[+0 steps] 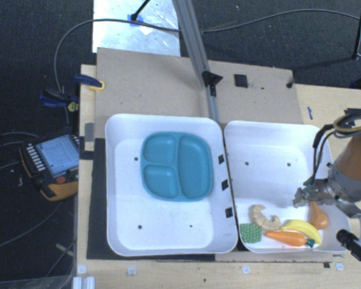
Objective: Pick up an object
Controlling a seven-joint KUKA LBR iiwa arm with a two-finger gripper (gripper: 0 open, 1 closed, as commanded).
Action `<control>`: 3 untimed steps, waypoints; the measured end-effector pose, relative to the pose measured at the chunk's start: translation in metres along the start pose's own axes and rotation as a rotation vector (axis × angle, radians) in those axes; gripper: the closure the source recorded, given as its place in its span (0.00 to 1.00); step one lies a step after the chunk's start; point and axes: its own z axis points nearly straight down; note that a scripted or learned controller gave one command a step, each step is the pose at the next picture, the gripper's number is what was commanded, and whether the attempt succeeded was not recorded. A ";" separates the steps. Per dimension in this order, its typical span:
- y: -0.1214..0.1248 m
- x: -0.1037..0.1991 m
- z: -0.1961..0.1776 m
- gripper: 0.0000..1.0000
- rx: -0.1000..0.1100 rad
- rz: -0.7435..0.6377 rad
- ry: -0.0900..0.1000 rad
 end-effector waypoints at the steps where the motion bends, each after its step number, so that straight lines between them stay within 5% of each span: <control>1: -0.005 0.008 -0.051 1.00 0.000 -0.003 0.000; 2: -0.003 0.008 -0.104 1.00 -0.003 -0.003 -0.001; 3: -0.001 0.057 -0.115 1.00 0.000 -0.008 0.002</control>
